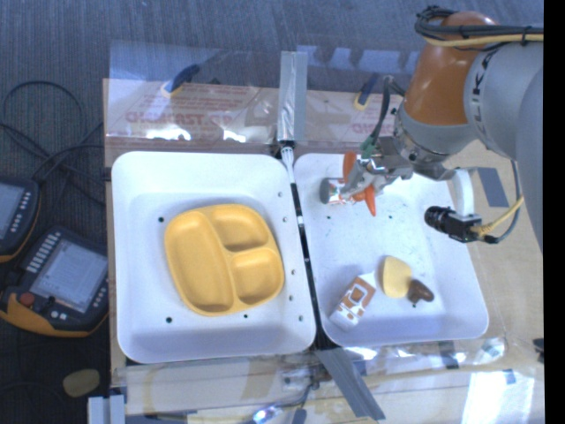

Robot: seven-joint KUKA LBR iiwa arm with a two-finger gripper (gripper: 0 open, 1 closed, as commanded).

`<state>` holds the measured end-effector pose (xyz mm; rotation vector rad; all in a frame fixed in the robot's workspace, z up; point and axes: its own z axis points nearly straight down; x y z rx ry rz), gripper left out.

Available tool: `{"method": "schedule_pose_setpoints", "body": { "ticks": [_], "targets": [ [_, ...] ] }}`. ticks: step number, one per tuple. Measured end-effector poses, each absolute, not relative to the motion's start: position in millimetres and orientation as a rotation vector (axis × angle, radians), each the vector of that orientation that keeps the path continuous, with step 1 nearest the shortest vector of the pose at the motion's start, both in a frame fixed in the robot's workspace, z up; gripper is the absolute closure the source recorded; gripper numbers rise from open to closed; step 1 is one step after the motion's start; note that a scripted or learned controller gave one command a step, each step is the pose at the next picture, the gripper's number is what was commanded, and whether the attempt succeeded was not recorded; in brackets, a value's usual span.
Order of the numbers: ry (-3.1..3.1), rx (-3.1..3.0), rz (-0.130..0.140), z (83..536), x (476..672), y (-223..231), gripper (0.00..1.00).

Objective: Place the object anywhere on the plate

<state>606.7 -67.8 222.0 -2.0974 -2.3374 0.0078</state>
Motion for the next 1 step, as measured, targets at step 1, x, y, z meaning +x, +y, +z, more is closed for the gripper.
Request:
{"method": "schedule_pose_setpoints", "body": {
  "ticks": [1],
  "targets": [
    [-2.534, -1.852, 0.004, 219.0, 581.1, 4.0, 1.0]
  ]
}}
